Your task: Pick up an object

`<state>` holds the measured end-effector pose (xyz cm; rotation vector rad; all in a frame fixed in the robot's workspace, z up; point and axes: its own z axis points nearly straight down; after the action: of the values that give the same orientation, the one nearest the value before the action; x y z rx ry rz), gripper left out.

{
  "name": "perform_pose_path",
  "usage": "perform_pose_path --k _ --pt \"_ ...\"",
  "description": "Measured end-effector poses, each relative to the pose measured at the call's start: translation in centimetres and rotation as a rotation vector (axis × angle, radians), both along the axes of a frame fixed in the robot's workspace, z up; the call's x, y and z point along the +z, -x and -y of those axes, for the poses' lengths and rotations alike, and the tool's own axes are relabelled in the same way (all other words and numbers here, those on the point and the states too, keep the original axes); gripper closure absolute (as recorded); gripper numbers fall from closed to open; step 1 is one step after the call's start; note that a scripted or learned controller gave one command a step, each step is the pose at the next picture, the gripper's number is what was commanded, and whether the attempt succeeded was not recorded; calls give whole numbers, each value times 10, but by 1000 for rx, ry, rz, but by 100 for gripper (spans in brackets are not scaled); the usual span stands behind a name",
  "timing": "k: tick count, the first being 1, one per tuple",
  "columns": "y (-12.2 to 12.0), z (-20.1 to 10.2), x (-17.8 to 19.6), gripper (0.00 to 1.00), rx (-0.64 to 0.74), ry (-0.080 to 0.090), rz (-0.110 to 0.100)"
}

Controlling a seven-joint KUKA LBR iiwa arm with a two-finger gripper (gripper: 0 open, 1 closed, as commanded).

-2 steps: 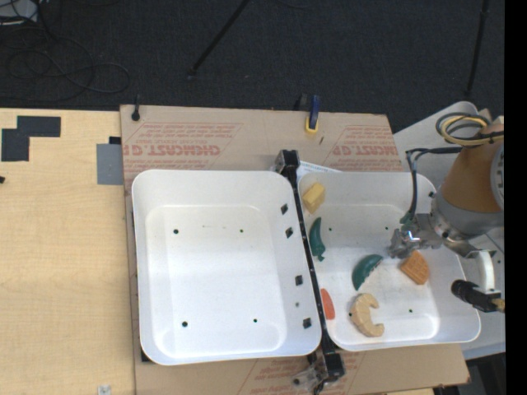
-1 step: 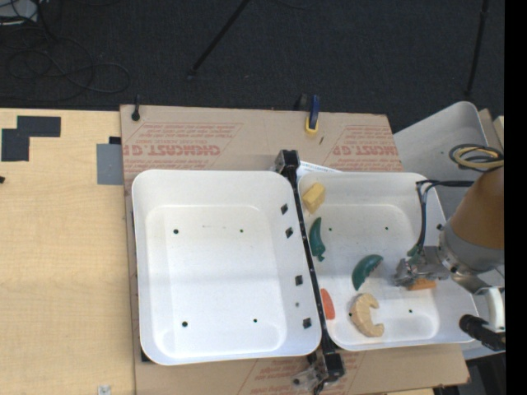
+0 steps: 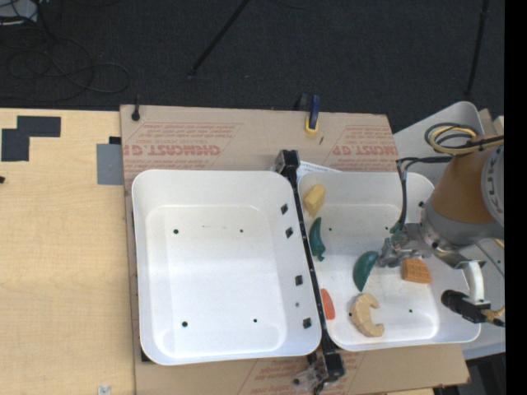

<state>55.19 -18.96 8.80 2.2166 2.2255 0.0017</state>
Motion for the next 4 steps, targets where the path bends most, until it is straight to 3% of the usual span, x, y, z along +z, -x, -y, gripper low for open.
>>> perform_pose_path --k 1,2,3,4 --pt "-85 -33 81 100 3 2 10" --pt "-93 -14 111 100 -1 1 0" --pt "-33 -13 104 100 -5 -1 -8" --pt "45 -24 27 100 -6 -5 -14"
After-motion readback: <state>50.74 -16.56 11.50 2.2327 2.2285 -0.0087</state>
